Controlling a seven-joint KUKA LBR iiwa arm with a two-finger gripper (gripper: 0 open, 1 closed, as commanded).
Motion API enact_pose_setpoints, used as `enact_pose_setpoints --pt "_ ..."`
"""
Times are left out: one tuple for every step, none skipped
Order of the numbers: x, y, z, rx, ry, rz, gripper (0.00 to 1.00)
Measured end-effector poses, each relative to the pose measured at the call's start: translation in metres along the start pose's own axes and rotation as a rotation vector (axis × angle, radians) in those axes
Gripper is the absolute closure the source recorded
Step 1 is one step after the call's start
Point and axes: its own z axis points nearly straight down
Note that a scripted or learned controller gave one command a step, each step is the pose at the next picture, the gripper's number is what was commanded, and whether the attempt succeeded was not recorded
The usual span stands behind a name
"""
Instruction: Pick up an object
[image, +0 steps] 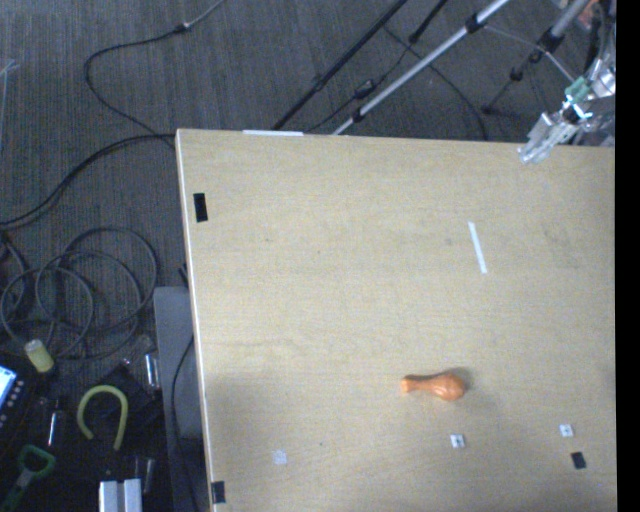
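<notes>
Item one, nearest the lower edge of the view: small square markers (457, 441) on my pale wooden bench top (330, 300), one just below the object, another (566, 431) off to its right with a dark tab (578, 460) beside it. Item two, the piece to be picked: an orange pear-shaped object (435, 386), bulbous at its right end and tapering to a narrow neck on the left, lying flat on the bench toward the lower right, touching nothing else. Item three, mid-bench: a short white strip (478, 248), set at a slight slant, well apart from the orange piece. Item four, left margin: a black tab (200, 207) near the bench's left edge, and on the floor beyond it coiled black cables (75, 290) and a yellow-green U-shaped tool (103, 410). Item five, far upper right corner: my gripper (545, 140), pale and blurred, above the bench's back edge, well apart from the orange object; whether its fingers stand apart or together I cannot tell. Behind it, grey carpet and slanted tripod legs (420, 60).
</notes>
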Motion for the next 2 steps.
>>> enact_pose_setpoints --pt "0.029 0.009 0.143 0.003 0.002 0.030 1.00" --pt "0.079 0.008 0.209 0.003 0.005 0.209 1.00"
